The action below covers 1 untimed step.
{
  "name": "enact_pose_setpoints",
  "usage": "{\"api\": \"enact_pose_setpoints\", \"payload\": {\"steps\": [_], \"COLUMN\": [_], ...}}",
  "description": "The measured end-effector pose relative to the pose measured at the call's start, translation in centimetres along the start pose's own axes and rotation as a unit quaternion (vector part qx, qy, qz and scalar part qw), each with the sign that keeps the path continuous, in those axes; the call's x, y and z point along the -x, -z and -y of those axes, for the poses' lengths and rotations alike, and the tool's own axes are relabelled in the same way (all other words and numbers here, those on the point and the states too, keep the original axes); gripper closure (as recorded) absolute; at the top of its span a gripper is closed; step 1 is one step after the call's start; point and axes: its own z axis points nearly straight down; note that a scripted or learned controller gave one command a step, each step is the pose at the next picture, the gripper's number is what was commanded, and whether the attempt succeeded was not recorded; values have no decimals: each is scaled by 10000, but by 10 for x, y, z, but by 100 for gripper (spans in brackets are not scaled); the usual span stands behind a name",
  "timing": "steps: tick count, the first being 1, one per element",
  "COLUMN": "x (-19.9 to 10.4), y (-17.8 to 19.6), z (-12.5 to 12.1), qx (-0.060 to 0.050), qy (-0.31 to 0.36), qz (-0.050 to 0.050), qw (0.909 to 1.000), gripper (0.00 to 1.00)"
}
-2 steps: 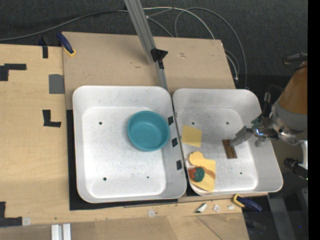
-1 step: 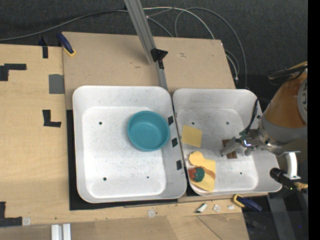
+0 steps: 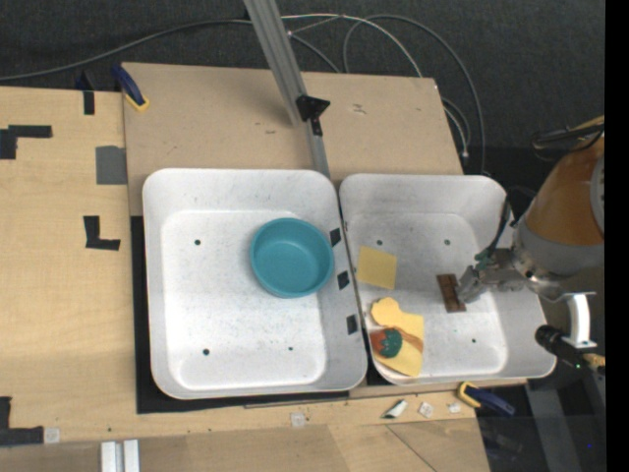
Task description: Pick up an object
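Two white bins point(image 3: 177, 264) on wooden bench point(image 3: 59, 185), gripper point(image 3: 470, 285) state unclear beside brown block point(image 3: 450, 292)

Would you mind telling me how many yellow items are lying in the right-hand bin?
2: a flat yellow square near the right bin's left wall, and a yellow irregular piece at its front-left corner, with a small red-and-green object on it that may hide more.

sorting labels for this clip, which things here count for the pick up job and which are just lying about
For the job:
- end effector, low in the right bin
- brown block beside it
- yellow square
- yellow pieces with a red and green item
- blue bowl in the left bin

Lying about:
- cables
- blue clamps
- black tape
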Motion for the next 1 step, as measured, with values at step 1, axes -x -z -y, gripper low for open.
{"api": "enact_pose_setpoints", "payload": {"steps": [1], "x": [3], "y": [62], "z": [-6], "qx": [41], "qy": [-3], "qz": [16], "qw": [10000], "gripper": [100]}}
